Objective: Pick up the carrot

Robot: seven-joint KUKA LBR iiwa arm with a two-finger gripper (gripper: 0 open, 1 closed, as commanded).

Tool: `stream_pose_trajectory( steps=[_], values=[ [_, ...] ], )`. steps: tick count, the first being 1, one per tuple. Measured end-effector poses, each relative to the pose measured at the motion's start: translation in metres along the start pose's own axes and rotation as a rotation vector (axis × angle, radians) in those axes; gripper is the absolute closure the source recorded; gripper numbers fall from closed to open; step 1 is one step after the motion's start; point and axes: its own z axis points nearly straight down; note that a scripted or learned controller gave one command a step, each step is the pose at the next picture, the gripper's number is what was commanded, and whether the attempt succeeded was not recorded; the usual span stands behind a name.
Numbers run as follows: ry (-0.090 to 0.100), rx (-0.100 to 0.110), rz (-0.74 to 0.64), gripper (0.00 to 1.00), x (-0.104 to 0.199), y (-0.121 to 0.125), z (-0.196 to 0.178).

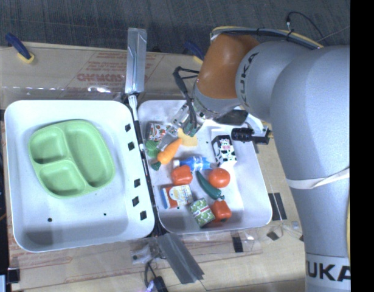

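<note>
The carrot (169,151) is orange with a green leafy end and lies tilted in the upper left part of the right bin (259,193), close to the divider. My gripper (187,124) hangs just above and to the right of it, over a yellow piece (188,140) that touches the carrot's thick end. The grey wrist with its orange band (222,66) covers the bin's far edge. Nothing is seen held by the gripper.
Around the carrot lie a blue bottle (196,162), a red tomato (219,177), an orange-red pepper (182,175), a dark green vegetable (208,186), a cow-print carton (224,150) and small boxes (200,212). The left bin (22,224) holds a green divided plate (71,157).
</note>
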Motion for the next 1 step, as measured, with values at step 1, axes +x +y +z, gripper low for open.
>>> stream_pose_trajectory(
  steps=[1],
  values=[
    [0.009,0.005,0.14,0.0,0.0325,-0.0564,0.0152]
  ],
)
